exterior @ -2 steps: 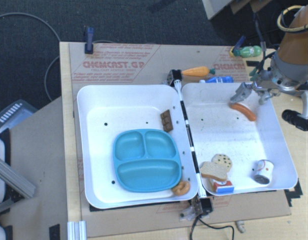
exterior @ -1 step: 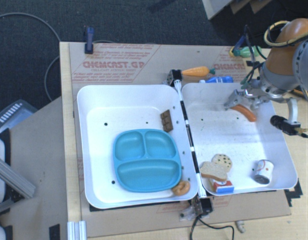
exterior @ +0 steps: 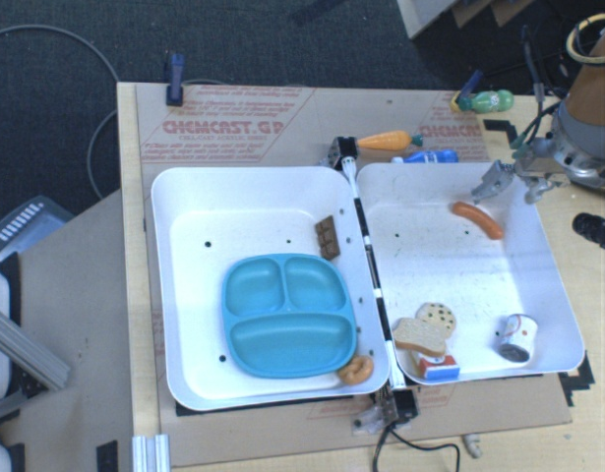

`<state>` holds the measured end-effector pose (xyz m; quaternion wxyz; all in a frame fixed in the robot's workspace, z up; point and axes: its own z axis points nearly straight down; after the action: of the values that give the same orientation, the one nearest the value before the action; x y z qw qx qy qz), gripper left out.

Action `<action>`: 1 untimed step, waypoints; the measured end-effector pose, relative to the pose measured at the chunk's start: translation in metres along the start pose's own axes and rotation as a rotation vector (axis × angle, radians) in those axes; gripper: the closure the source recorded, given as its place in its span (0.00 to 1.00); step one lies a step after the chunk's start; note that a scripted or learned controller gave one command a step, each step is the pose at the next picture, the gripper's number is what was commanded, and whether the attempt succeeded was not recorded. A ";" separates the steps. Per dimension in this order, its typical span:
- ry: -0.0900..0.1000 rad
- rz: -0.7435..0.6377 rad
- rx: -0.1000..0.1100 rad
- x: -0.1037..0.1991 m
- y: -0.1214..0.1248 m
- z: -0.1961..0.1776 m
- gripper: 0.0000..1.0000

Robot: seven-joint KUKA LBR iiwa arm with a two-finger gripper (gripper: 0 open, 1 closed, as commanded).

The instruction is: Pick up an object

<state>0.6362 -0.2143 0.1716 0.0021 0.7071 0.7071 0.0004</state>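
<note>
Gripper (exterior: 514,173) hangs at the far rim of the right bin (exterior: 553,264); metallic fingers too small and blurred, spread cannot be told. Just beside it lies a smooth orange-red sausage (exterior: 478,218), oblong, on the speckled white floor. Near corner: flat bread slice (exterior: 421,337), round spotted cookie (exterior: 437,315), small white mug (exterior: 516,338) on its side. Left bin (exterior: 179,264): glossy blue three-section plate (exterior: 287,315), brown chocolate bar (exterior: 328,236), knobbly pastry (exterior: 357,369).
</note>
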 end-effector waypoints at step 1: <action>0.001 -0.001 0.001 0.018 0.018 0.024 0.00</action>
<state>0.6540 -0.1965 0.1479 0.0012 0.7068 0.7075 0.0006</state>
